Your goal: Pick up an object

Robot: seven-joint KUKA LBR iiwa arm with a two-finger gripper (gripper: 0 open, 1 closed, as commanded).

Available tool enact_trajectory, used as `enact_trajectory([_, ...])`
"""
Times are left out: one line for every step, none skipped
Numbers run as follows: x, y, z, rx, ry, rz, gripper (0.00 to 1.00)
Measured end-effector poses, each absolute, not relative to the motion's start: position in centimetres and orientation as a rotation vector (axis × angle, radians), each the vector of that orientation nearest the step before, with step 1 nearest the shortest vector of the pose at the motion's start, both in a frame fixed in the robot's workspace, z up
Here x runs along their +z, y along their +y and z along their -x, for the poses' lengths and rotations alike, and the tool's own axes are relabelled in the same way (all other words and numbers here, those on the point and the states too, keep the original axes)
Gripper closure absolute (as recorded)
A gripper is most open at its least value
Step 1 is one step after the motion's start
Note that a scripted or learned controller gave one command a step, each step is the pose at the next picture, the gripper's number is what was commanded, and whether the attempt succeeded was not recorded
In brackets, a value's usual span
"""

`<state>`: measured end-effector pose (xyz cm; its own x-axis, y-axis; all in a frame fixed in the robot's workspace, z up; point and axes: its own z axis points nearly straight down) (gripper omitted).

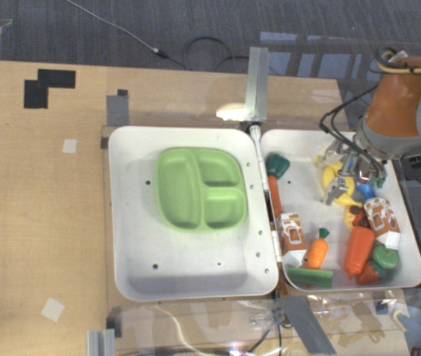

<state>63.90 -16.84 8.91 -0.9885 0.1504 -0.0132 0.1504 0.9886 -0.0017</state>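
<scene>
I hang low in the right bin, my gripper over the yellow toy banana at the bin's upper middle. Whether my jaws are spread or pinching it I cannot tell; the wrist hides them. To do this well, I judge I should straddle the banana across its narrow width. Its long axis seems to run roughly left to right, though it is partly hidden.

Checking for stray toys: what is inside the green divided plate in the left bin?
The green divided plate in the left bin shows bare green compartments, nothing covered. The toys lie in the right bin.
</scene>
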Motion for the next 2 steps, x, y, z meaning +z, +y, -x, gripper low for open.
enact_trajectory([10.4, -16.4, -64.4, -0.003, 3.108, -0.220, 1.00])
enact_trajectory([22.3, -11.3, -64.4, -0.003, 3.119, 0.076, 1.00])
